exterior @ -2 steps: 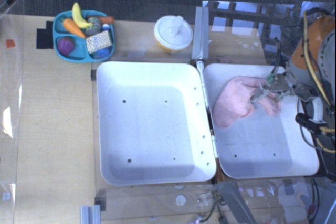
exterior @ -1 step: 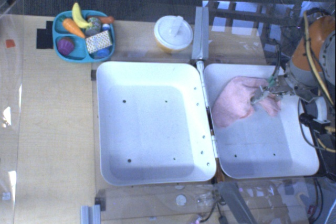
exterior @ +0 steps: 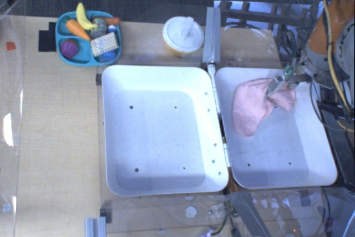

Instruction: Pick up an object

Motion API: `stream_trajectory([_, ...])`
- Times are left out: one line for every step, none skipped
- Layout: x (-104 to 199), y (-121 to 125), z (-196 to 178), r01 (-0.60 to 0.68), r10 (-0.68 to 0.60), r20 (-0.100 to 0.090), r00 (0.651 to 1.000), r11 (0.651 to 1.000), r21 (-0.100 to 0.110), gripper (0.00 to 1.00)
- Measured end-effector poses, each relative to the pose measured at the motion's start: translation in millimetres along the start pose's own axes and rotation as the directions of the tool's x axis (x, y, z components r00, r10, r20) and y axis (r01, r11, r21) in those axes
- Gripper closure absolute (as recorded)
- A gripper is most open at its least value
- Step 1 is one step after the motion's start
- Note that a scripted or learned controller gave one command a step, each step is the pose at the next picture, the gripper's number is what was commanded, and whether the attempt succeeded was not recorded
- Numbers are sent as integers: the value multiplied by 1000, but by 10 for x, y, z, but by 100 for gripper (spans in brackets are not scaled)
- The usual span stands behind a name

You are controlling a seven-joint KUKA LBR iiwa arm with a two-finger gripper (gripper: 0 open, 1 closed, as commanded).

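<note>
Lying crumpled in the right bin [exterior: 310,175], toward its far edge, is a soft pink cloth [exterior: 252,108] with rumpled folds. The gripper [exterior: 275,87] sits on the cloth's upper right portion, fingers pinching a raised fold. The left bin [exterior: 161,130] is smooth, white, round-cornered plastic. No legible writing is present.

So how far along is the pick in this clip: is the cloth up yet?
Done: the arm has reached the right bin, and the pincer sits at the upper right edge of the pink cloth. In hand: the cloth looks bunched there, as if gripped, but that can't be confirmed. Left: the lift; most of the cloth lies on the bin floor.
</note>
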State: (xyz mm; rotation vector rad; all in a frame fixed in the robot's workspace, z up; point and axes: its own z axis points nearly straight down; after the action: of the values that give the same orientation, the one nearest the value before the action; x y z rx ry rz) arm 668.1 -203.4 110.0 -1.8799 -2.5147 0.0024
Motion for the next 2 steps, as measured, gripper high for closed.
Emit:
stream_trajectory([353,-183,205,148,-148,8,989,989,-11,0])
stream_trajectory([353,-183,206,148,-148,8,989,989,-11,0])
